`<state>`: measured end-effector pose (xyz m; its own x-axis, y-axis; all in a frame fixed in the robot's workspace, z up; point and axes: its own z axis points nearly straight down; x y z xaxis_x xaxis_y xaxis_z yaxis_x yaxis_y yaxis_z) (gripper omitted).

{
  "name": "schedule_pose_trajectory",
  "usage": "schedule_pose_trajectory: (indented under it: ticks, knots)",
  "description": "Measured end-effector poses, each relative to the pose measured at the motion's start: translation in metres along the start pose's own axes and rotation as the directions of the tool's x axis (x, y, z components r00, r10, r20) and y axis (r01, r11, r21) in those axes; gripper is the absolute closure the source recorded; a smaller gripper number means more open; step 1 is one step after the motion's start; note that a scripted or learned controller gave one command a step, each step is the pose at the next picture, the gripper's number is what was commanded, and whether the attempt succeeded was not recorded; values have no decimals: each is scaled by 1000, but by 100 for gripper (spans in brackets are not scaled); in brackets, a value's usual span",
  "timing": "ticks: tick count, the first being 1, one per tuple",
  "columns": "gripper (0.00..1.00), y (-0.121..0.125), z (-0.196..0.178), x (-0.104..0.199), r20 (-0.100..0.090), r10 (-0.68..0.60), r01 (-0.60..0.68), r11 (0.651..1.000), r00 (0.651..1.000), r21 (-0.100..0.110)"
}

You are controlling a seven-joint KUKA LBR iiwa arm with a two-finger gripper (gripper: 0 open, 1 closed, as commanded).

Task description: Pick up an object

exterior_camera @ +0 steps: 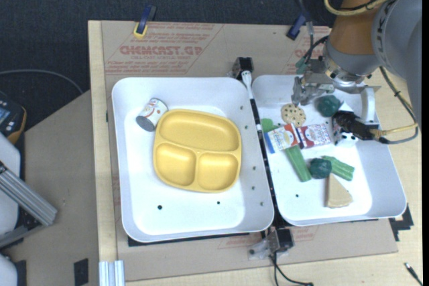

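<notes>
Cookie [293, 114] lies at the far end of the right-hand bin [384, 174], just beside a red-and-white packet [299, 137]. You see the gripper [305, 92] hanging just above and behind the cookie, with nothing visibly held; you cannot tell whether the jaws are released or clenched. A teal lump [328, 104] sits near the gripper. Nearer you lie a green stick [297, 163], a dark green piece [322, 167] and a pale wedge [338, 194]. In the left-hand bin [124, 144] you find a yellow plate [198, 149], with a small cup [151, 114] on its side touching it.
</notes>
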<state>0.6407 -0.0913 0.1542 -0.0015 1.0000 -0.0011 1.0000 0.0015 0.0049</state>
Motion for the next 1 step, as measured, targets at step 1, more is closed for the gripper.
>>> schedule_pose_trajectory:
  ticks: [1]
  knots:
    - [100, -3, -60, 7, 0, 0, 0, 1000, 1000, -3]
